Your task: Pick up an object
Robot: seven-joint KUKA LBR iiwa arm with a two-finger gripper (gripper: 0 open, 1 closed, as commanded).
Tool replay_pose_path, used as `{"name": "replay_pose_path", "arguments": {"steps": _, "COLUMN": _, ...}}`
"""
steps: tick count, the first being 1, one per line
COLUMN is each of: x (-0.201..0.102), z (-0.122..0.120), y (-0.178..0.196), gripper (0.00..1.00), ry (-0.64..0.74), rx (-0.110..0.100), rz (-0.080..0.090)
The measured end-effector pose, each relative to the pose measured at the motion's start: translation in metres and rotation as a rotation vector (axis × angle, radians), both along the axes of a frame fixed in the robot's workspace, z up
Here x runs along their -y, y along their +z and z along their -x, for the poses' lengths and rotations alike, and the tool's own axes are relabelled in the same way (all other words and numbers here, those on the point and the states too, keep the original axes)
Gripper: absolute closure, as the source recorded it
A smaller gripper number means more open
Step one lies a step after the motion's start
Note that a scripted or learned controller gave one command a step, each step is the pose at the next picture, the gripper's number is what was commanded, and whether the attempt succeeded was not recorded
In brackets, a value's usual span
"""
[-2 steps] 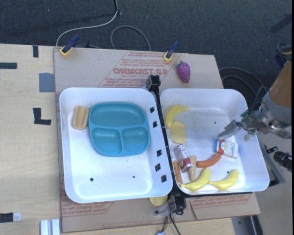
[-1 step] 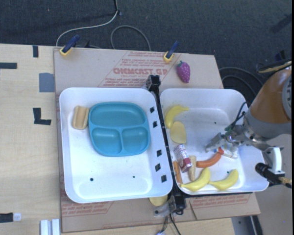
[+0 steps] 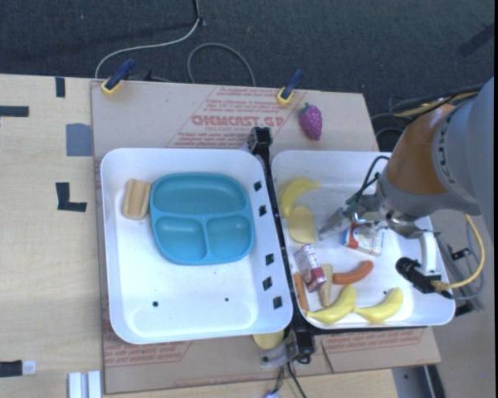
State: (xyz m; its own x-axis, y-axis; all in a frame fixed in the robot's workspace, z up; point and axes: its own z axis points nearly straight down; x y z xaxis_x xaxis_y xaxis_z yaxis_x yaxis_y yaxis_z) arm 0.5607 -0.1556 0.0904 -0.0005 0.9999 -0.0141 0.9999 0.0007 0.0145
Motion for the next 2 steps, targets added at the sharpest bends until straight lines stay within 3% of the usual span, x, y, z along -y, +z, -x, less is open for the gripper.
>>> {"name": "replay_pose_path", "arguments": {"steps": 1, "x": -0.057, "z": -0.034, "y": 0.001, "gripper": 0.00, "ry": 0.003, "rx": 0.003, "rz": -0.004}}
{"name": "replay_pose_path", "arguments": {"steps": 2, "x": -0.046, "z": -0.080, "y": -0.003, "gripper": 0.00, "ry": 0.004, "rx": -0.008, "rz": -0.010}}
